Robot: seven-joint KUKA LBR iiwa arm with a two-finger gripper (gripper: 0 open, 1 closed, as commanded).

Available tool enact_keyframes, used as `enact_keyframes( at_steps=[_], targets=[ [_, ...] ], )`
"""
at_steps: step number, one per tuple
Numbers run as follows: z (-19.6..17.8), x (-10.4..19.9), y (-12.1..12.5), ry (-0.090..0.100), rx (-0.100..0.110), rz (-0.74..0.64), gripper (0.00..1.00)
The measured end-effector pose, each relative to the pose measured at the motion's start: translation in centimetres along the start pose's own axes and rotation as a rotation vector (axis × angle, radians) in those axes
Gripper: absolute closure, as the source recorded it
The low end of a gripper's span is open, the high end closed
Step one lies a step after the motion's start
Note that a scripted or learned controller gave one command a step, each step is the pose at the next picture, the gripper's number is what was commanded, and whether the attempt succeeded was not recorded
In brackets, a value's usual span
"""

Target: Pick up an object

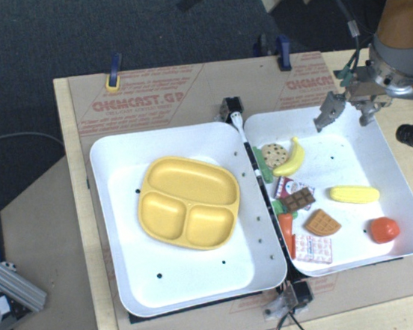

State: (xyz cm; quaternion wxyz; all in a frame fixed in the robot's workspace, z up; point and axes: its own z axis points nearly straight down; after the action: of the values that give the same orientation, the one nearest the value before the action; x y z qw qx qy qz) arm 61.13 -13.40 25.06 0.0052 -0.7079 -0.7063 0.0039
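Observation:
My gripper (346, 112) hangs over the far edge of the right bin (388, 167), open, with nothing between its fingers. Below it in that bin lie toy foods: a banana (292, 158) and a cookie (271, 153) at the left, a yellow corn-like piece (354, 194), a red tomato (383, 230), a waffle (322, 223), a chocolate bar (298, 200), a carrot (287, 230) and a small packet (313, 249). All of them rest on the bin floor, apart from the gripper.
The left bin (126, 239) holds a yellow divided plate (189, 202) with three compartments. Both bins sit on a cardboard-covered bench (181, 88) with clamps at its far edge. The grey arm with its orange band (403, 21) reaches in from the upper right.

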Motion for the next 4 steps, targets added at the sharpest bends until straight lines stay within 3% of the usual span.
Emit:
enact_keyframes(
  at_steps=[1,4],
  targets=[
    [-0.8,0.0,0.2,-0.002,-0.014,-0.003,0.00],
    [13.1,-1.3,0.5,0.000,-0.007,-0.002,0.00]
  ],
)
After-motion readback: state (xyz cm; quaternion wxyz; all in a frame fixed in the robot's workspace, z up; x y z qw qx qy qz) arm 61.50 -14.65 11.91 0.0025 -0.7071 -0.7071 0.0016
